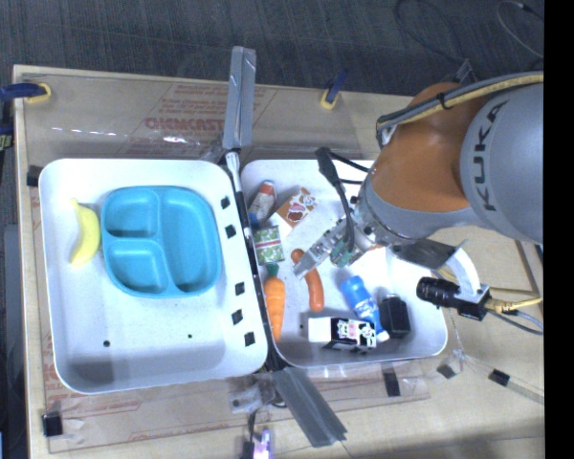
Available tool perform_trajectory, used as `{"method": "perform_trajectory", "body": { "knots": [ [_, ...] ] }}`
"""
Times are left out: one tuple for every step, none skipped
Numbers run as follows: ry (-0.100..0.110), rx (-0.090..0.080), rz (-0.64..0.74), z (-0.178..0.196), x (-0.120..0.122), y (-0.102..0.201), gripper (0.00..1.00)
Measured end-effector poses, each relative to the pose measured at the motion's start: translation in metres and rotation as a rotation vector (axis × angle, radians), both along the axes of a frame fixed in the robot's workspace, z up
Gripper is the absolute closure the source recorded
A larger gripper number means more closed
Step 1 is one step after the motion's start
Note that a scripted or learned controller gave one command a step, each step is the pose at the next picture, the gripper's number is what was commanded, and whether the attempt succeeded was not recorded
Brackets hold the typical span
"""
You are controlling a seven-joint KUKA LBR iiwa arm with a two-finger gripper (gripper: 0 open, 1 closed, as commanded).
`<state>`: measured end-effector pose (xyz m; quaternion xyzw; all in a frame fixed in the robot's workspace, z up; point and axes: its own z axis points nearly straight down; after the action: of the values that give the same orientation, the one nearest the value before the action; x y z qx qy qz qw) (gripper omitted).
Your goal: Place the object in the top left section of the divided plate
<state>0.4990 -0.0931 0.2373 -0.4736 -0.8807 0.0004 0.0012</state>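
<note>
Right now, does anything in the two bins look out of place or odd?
One thing: a banana lies on the left bin's floor, beside the blue divided plate and outside every section. The other items, including a carrot and a blue bottle, are jumbled in the right bin. Nothing looks spilled or broken.

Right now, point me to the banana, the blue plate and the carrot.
banana [84, 233], camera view, middle of its curve
blue plate [163, 240], camera view, centre ridge
carrot [275, 302], camera view, mid-body

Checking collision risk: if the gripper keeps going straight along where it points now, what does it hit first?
Probably the small sausage just below the gripper, with the carrot next to it. Depth is unclear from this slanted view.
</note>
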Motion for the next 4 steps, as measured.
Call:
{"method": "perform_trajectory", "body": {
  "knots": [
    [0.004, -0.001, -0.025, -0.013, 0.012, 0.096, 1.00],
    [0.005, -0.002, -0.090, -0.013, 0.047, 0.155, 1.00],
    [0.005, -0.003, -0.090, -0.013, 0.047, 0.155, 0.00],
    [0.006, -0.003, -0.104, -0.093, 0.060, 0.232, 0.00]
  ]
}}
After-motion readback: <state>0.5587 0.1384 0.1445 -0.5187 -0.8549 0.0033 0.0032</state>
